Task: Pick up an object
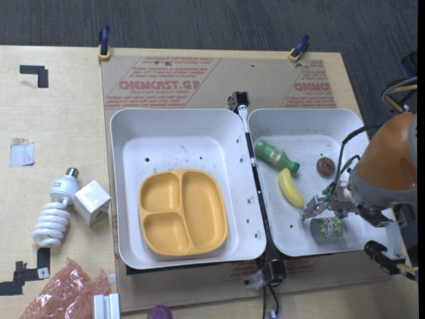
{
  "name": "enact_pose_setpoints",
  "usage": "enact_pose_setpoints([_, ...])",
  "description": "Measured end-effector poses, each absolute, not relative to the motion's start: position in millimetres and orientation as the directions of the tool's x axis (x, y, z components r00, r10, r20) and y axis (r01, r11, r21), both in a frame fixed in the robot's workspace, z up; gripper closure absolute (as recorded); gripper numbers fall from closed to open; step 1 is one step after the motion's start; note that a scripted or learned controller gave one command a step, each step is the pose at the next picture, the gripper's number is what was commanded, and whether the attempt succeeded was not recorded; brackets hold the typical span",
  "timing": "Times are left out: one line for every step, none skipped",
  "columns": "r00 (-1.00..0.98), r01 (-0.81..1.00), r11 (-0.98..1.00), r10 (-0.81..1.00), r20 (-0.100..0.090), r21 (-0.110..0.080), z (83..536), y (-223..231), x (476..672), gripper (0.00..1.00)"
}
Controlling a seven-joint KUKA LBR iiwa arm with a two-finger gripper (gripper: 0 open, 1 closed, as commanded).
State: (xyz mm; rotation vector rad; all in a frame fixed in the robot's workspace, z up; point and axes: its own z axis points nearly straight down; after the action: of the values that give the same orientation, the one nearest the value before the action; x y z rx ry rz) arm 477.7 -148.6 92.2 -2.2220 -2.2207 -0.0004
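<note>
White bins (pixel 126 178); a yellow tray (pixel 182 212), green bottle (pixel 274 155), yellow banana (pixel 290 187), brown ball (pixel 325 166) and green patterned can (pixel 327 228); orange-banded grey arm (pixel 392 165)

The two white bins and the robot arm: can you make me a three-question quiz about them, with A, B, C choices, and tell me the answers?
1. Where is the yellow tray?
A. left bin
B. right bin
C. on the floor

2. What colour is the bottle?
A. red
B. green
C. blue

3. How does the small can sit?
A. standing on the banana
B. inside the yellow tray
C. lying on the right bin's floor beside the gripper

Answers:
1 A, the tray covers much of the left bin's floor.
2 B, the bottle is green with a lighter label.
3 C, the can lies on its side just below the gripper, apart from the banana.
</note>
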Motion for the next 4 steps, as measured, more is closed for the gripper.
enact_pose_setpoints([0.002, 1.0, -0.002, 1.0, -0.001, 0.003, 102.1, -149.2, 479.2, 1.0])
enact_pose_setpoints([0.002, 1.0, -0.002, 1.0, 0.0, 0.003, 102.1, -149.2, 479.1, 0.0])
enact_pose_setpoints([0.003, 1.0, -0.003, 1.0, -0.001, 0.005, 111.9, -149.7, 480.6, 1.0])
enact_pose_setpoints([0.003, 1.0, -0.003, 1.0, -0.001, 0.005, 111.9, -149.7, 480.6, 0.0])
